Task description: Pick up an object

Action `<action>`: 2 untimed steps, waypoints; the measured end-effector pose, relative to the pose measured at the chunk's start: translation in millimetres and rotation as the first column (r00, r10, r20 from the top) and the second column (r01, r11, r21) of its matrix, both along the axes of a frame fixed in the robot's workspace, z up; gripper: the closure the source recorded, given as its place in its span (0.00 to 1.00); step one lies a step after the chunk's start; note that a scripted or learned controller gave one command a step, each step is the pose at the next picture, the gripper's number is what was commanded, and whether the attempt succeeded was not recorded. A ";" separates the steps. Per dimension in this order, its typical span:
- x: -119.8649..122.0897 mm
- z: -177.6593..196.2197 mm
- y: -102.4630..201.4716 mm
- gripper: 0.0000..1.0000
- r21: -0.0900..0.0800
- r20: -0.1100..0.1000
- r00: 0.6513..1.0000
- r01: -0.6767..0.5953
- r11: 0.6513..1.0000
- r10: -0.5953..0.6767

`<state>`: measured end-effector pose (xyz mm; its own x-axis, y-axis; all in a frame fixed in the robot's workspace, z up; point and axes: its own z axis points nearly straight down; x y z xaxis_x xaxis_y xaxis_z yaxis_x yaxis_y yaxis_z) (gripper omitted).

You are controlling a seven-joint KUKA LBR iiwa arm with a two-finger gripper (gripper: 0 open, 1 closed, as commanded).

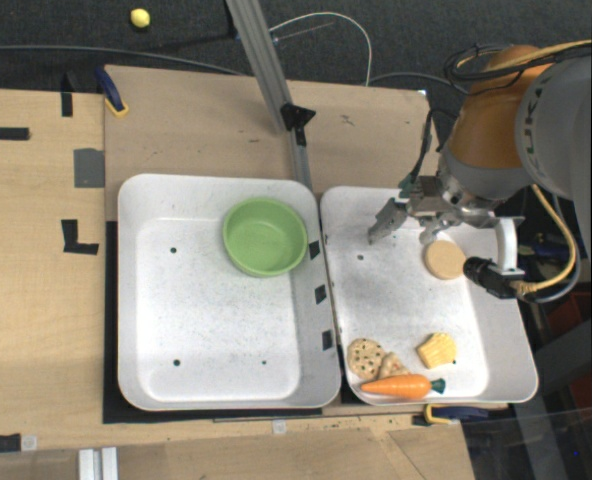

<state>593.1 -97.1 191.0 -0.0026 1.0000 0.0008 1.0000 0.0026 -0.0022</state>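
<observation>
Gripper (408, 224) is hovering over right bin (376, 298), fingers (382, 222) spread apart, nothing between them. One carrot (404, 387) is lying at that bin's near edge, long axis across the view, green top pointing right, well apart from the fingers. One round tan disc (443, 260) is sitting just right of them. Also: one cracker (364, 356), one cheese wedge (437, 349). One green bowl (265, 236) in left bin (146, 298).

A grey robot arm (561, 108) is showing an orange band (491, 118), yellow and black cables looping beside it, and a metal two-finger gripper (408, 225).
</observation>
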 end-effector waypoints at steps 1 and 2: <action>0.0 0.1 -0.2 0.00 0.000 0.000 1.000 0.000 1.000 0.000; 7.2 -48.5 2.1 0.00 -0.001 -0.004 1.000 0.000 1.000 0.000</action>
